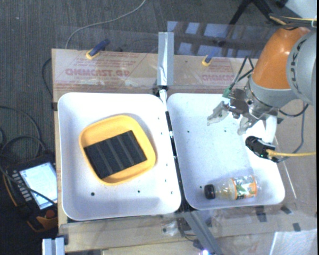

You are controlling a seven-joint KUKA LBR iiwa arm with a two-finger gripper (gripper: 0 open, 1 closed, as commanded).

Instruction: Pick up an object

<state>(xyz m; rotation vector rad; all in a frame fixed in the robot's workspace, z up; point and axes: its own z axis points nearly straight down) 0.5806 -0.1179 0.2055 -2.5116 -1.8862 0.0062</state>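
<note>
The desk (109,70) carries 2 shallow white bins side by side, the left bin (74,108) and the right bin (202,153), their inner rims touching along the middle. In the left bin lies a yellow dish (90,134) with rounded corners, and inside it rests a black ribbed block (116,153), turned at a slant to the bin's edges. In the right bin a small bottle (231,188) lies on its side near the near edge, its black cap (209,192) pointing left and its label orange and green; it sits a little right of the bin's middle and touches nothing else. The arm (287,62) reaches in from the right, grey with a broad orange band, and its tool (231,121) hangs over the far right part of the right bin, well apart from the bottle. The tool's 2 fingers (217,114) are spread apart, pointing left and toward the near side, with nothing between them. A yellow cable (297,154) runs from the wrist toward the right. On the far edge of the desk sit 2 clamps, one blue and yellow (97,49) at the left, one yellow (207,60) further right. A tablet (38,179) lies on the floor to the left of the desk
</note>
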